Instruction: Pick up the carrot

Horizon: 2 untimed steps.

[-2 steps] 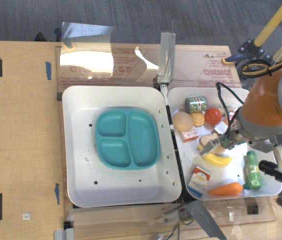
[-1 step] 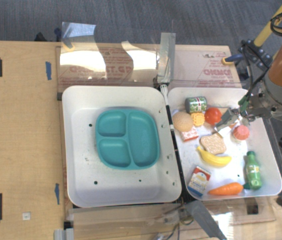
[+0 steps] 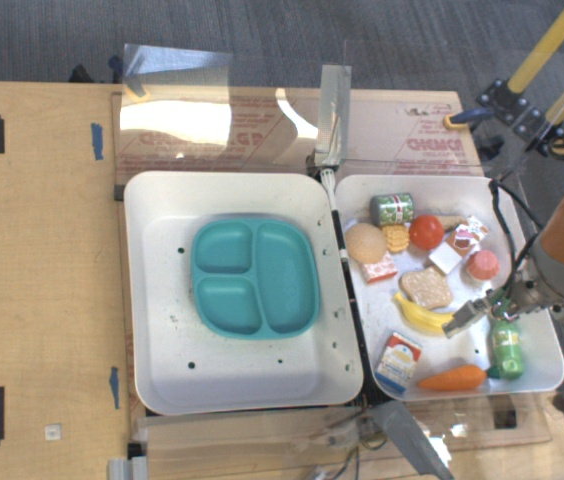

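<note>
Wooden surface (image 3: 32, 268) carries two white bins. Left bin (image 3: 152, 368) holds teal divided plate (image 3: 255, 276). Right bin (image 3: 547, 368) holds toy food. Gripper (image 3: 477, 313) hovers above carrot, beside banana (image 3: 417, 313); fingers' state cannot be told. Carrot (image 3: 452, 378) lies at right bin's near edge, ungrasped. Judgement: pickup not yet begun; reach, grasp, lift remain.

Light: bright, even, from above
Glare: white patches on the clear panel (image 3: 177, 118) at the far side
Shadows: soft, faint
Focus: slightly soft throughout
</note>
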Tool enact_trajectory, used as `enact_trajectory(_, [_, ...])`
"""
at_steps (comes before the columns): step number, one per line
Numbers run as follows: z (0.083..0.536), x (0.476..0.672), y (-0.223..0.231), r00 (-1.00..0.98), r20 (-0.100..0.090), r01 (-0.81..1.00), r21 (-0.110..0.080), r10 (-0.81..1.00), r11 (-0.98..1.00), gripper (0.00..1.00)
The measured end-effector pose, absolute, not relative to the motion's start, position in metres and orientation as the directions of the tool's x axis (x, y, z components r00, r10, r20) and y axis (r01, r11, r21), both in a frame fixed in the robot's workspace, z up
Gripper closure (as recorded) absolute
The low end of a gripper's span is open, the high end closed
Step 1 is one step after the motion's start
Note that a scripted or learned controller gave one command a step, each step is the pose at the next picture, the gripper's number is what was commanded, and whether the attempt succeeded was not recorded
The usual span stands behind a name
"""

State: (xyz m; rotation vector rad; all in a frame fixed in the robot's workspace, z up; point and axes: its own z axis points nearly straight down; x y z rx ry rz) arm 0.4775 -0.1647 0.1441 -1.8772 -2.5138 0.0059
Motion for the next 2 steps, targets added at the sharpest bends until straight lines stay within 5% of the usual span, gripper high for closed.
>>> enact_trajectory(1, [0.089,0.513,-0.108,-0.124,-0.001,0.992,0.008,0.992,0.124,0.0])
enact_trajectory(2, [0.111,0.524,-0.132,0.139,-0.001,0.99,0.0,0.99,-0.139,0.0])
